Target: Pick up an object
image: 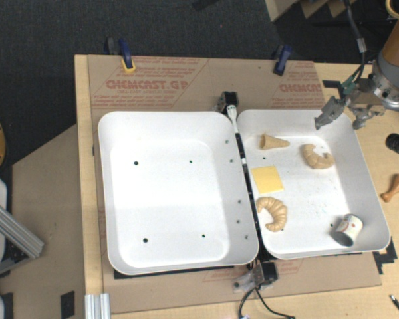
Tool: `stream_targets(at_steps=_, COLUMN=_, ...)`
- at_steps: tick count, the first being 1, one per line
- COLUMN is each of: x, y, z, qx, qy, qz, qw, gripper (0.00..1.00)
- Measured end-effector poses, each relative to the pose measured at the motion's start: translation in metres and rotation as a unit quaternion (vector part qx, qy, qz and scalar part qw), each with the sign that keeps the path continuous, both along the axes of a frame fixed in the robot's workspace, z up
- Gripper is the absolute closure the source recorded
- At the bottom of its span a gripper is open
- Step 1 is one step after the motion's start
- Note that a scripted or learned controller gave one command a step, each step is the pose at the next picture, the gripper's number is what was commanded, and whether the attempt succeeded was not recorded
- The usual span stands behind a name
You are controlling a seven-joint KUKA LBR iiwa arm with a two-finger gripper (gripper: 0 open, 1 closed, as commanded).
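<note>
Yellow square [266, 179] (tan croissants [272, 213]), white bins [113, 178]

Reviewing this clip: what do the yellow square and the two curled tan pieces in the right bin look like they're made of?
The flat yellow square looks like smooth matte plastic or foam, probably toy cheese: even colour, crisp edges. The ridged tan croissant-shaped piece and the paler curled tan piece look like moulded plastic play food, with uniform colour and a slight sheen. The material is only a guess from this view.

wrist [391, 85]: grey metal, rounded
band: orange, above the wrist
cable [354, 28]: black, thin
gripper [342, 113]: 2 grey fingers, green detail just above
</note>
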State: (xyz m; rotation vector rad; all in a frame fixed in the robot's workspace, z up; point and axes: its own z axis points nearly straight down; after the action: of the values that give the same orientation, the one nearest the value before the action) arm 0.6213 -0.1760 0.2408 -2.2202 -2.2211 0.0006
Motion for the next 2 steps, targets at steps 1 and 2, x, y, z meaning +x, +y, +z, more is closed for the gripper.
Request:
stream_targets(at_steps=1, x=0.036, y=-0.014, z=-0.134, qx=0.0002, qy=0.002, qz=0.001, qw=1.0000, gripper=0.00)
stream_targets(at_steps=2, x=0.049, y=0.055, z=-0.150, qx=-0.0021, qy=-0.005, qz=0.003, qw=1.0000, gripper=0.00)
